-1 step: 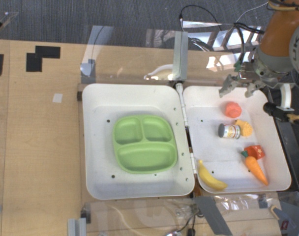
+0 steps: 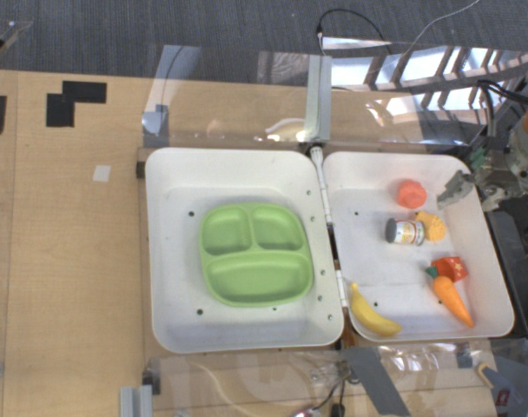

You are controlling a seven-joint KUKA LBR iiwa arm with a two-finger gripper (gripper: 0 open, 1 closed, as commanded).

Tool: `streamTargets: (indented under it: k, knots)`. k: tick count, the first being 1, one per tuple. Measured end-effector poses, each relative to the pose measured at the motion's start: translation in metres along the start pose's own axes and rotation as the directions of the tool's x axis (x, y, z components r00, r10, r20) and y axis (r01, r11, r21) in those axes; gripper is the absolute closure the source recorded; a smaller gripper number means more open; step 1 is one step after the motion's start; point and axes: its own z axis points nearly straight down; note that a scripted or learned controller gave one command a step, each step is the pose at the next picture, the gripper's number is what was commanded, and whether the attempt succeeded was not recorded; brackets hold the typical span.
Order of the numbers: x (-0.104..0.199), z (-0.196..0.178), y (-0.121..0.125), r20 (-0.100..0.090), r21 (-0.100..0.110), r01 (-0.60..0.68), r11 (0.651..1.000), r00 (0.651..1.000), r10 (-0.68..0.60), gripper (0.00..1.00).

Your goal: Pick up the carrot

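The carrot (image 2: 453, 301) is orange with a green stub at its upper left end. It lies at a slant in the near right corner of the right bin (image 2: 368, 189). My gripper (image 2: 456, 189) hangs over the far right edge of that bin, well behind the carrot and apart from it. Nothing shows in the gripper. The rest of the arm runs off the right side of the view.
A red pepper-like piece (image 2: 452, 268) touches the carrot's top end. A small jar (image 2: 404, 232) lies beside a yellow item (image 2: 433, 226), a red-orange ball (image 2: 412, 194) sits behind them, and a banana (image 2: 373, 313) lies at the near left. The left bin (image 2: 173, 233) holds a green divided plate (image 2: 255, 253).
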Motion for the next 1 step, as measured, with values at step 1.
streamTargets:
  k: [1]
  knots:
    - [0.0953,0.1085,0.0168,-0.002,0.003,0.028,1.000,1.000,-0.028,0.00]
